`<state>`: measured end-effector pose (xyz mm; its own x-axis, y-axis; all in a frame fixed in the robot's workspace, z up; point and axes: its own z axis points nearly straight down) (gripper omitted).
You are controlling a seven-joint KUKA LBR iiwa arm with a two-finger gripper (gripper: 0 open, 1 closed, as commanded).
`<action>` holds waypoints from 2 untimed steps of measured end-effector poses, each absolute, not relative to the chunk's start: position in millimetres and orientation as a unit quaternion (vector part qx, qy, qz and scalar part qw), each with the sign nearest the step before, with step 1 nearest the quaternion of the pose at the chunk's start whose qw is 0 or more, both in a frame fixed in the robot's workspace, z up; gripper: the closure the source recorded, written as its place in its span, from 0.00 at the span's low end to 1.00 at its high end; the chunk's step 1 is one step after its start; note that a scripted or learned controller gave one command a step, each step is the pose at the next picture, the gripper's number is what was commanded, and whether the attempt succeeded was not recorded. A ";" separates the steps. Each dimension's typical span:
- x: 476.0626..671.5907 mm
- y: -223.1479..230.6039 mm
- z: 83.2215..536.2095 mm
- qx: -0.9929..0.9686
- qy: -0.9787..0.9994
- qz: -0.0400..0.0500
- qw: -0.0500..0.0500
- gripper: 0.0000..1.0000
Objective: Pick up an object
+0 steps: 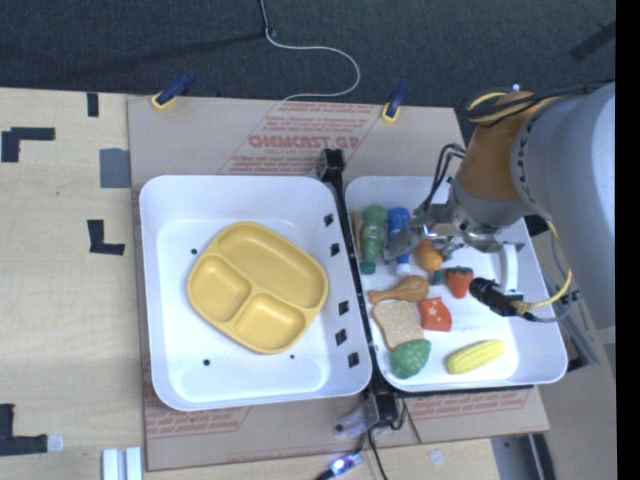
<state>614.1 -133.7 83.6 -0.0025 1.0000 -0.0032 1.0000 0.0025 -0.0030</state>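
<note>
My gripper (pixel 424 238) hangs low over the far left part of the right bin (pixel 540 368), under the orange band of the arm (pixel 495 163). Directly below it lies a small orange fruit (pixel 430 259), touching or nearly touching it. Left of it stand a green bottle (pixel 372 234) and a blue item (pixel 398 219). Nearer the front lie a chicken drumstick (pixel 400 290), a bread slice (pixel 397 320), a red piece (pixel 436 314), a small red fruit (pixel 459 282), a green vegetable (pixel 409 357) and a corn cob (pixel 473 355).
The left bin (pixel 170 368) holds a yellow divided plate (pixel 258 286). A black divider with clips (pixel 345 268) runs between the bins. The arm's grey body (pixel 580 198) covers the right bin's far right side. A white cable (pixel 320 53) lies beyond the bins.
</note>
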 end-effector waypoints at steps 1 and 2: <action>613.6 -133.0 94.0 0.706 0.708 -0.003 -0.002 1.00; 606.7 -132.3 139.4 0.707 0.707 0.001 0.001 1.00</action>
